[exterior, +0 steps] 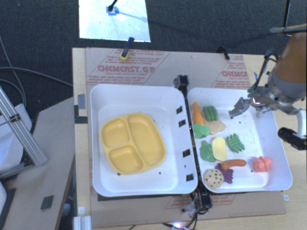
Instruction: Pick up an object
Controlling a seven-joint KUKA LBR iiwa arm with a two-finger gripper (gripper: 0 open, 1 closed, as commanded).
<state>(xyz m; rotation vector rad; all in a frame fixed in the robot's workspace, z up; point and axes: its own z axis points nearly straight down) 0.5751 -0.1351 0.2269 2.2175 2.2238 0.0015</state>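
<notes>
Reaching in from 3 o'clock, the arm [288, 66] hangs over the right bin [276, 128], its jaws [238, 108] low near that bin's 12 o'clock rim and over bare white floor; nothing sits between them, and how far they are parted I cannot tell (the fingertips blur into one grey shape). Toy food lies in the right bin. A carrot [197, 114] rests along the 9 o'clock wall, with a green pod [210, 113] just beside it and a pale slice [217, 126] touching below. A green leaf [200, 131] sits at the carrot's 6 o'clock end. Near the bin's middle lie a yellow piece [219, 149], a darker leaf [207, 152] against it, and a green bunch [235, 142] at its 2 o'clock. Toward 6 o'clock come a sausage [233, 164], purple grapes [226, 173] and a cookie [213, 178]; a pink piece [262, 164] lies at 4 o'clock. On the same worktop [158, 63], the left bin [96, 109] holds a yellow divided tray [133, 142].
</notes>
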